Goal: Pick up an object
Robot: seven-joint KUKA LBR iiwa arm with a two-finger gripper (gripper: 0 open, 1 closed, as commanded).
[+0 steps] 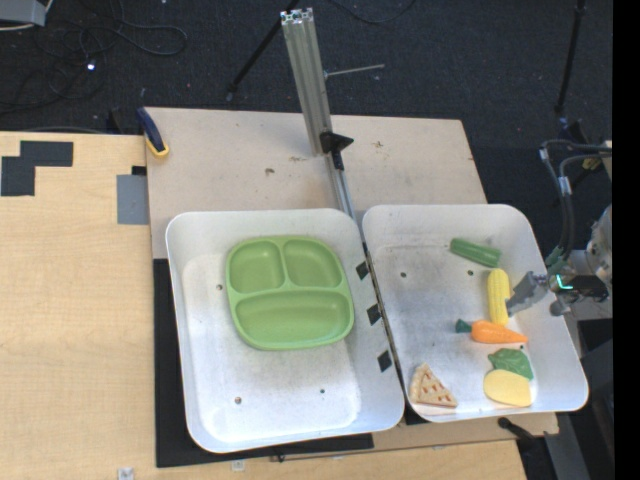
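Note:
The right bin (pixel 420 238) holds several toy foods. A green cucumber (pixel 474 252) lies at the back, with a yellow corn cob (pixel 497 294) just in front of it. Nearer the front are an orange carrot (pixel 496 333), a tan wedge-shaped slice (pixel 432 388) and a yellow lemon with a green leaf (pixel 509 384). My gripper (pixel 524 294) reaches in over the bin's right rim. It sits low, just right of the corn cob and above the carrot's tip. Nothing is visibly held.
The left bin (pixel 200 368) carries a green divided plate (pixel 289 292). A metal post (pixel 311 83) rises behind the two bins. The grey arm (pixel 590 278) stands off the right bin's right edge, with cables above it.

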